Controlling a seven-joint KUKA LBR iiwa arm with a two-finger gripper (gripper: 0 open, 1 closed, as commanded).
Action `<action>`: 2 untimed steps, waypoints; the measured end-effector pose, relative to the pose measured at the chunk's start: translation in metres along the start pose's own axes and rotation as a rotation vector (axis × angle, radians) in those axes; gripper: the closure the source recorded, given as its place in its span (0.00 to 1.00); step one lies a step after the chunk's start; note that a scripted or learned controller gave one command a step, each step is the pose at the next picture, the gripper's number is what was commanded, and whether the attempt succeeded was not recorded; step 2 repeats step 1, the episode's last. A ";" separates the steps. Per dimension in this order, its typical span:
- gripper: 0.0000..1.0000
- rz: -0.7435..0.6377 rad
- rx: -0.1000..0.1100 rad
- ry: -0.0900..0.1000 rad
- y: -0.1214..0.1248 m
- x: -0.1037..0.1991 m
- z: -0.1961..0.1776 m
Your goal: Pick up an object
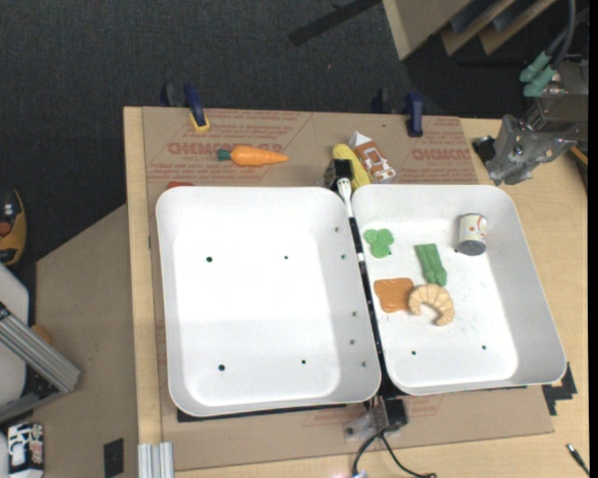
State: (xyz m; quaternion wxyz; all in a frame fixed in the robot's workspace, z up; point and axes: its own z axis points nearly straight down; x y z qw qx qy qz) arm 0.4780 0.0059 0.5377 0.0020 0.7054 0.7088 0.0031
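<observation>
Camera view: cardboard (pixel 168 149) print reads "CHEMCO"; can (pixel 472 234) label unreadable.

Right bin (pixel 523 359) holds croissant (pixel 433 303), can (pixel 471 233), green pieces; carrot (pixel 255 157) lies outside.

dark carpet floor (pixel 140 56), cardboard-topped bench (pixel 280 131), wooden furniture (pixel 448 23) beyond

We're looking down into a robotics lab: two white bins (pixel 252 392) are sitting side by side on a cardboard sheet (pixel 280 140) that blue clamps (pixel 196 107) are pinning to the worktop. Cables (pixel 392 457) are trailing off the near edge, aluminium framing (pixel 37 359) is poking in at left, dark carpet (pixel 140 47) is lying beyond.
</observation>
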 end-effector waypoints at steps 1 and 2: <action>0.00 0.005 0.005 -0.002 0.002 -0.002 0.002; 0.00 0.005 0.005 -0.002 0.002 -0.002 0.002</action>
